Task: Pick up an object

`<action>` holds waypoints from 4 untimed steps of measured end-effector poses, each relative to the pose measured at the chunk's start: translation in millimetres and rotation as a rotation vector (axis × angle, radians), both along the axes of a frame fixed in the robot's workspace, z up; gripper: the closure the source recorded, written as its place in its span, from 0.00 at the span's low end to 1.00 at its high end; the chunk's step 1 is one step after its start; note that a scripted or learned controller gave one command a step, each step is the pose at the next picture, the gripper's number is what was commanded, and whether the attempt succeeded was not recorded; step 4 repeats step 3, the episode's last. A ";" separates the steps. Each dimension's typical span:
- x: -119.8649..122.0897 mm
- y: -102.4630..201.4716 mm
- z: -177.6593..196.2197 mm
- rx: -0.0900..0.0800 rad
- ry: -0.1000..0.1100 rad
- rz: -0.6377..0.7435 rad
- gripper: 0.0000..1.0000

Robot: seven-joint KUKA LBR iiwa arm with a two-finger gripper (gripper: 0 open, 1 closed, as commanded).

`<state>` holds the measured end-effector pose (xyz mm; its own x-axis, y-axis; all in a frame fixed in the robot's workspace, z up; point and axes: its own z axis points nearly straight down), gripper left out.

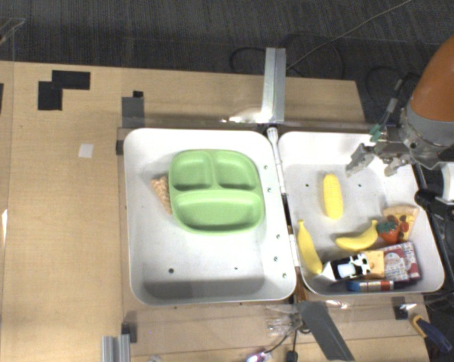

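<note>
Green divided plate (215,189) sits in the left bin (148,277), partly covering a tan, grainy item (161,193) at its left edge. Right bin (310,157): corn cob (332,195) upright near the centre; one banana (309,250) along the left wall, a second banana (359,238) just right of it; strawberry (389,228), small carton (399,262) and a black-and-white toy (353,265) crowd the lower right corner. Gripper (372,159) hangs over the bin's upper right, well apart from the corn; jaws spread, nothing between them.
</note>
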<state>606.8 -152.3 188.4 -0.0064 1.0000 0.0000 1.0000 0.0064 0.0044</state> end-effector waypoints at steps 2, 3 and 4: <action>-18.2 47.4 -84.8 -0.001 -0.018 0.203 1.00; 16.1 94.6 -1.9 -0.001 -0.002 0.132 1.00; 16.1 94.6 -1.9 -0.001 -0.002 0.132 1.00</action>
